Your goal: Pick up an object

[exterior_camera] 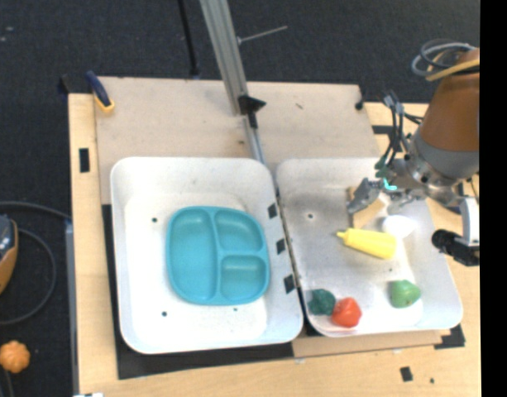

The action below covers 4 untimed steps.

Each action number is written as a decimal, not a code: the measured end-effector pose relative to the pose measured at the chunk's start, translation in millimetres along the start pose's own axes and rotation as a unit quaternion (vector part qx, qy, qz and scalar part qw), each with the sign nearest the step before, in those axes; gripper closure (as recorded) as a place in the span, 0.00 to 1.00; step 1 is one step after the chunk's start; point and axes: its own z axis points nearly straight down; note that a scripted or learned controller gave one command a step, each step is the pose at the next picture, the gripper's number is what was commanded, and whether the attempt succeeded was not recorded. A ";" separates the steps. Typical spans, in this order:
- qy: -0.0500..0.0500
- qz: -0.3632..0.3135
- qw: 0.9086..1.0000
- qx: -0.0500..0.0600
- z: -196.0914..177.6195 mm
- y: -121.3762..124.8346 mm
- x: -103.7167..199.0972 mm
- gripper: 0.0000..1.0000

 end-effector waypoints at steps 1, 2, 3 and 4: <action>0.000 0.000 1.000 -0.001 -0.7 0.4 0.0 0.00; -0.001 0.001 1.000 0.001 53.1 -1.1 -11.5 0.00; 0.000 0.000 1.000 0.000 99.5 -4.2 -10.7 0.00; -0.001 0.002 1.000 0.000 128.9 -3.8 -11.8 0.00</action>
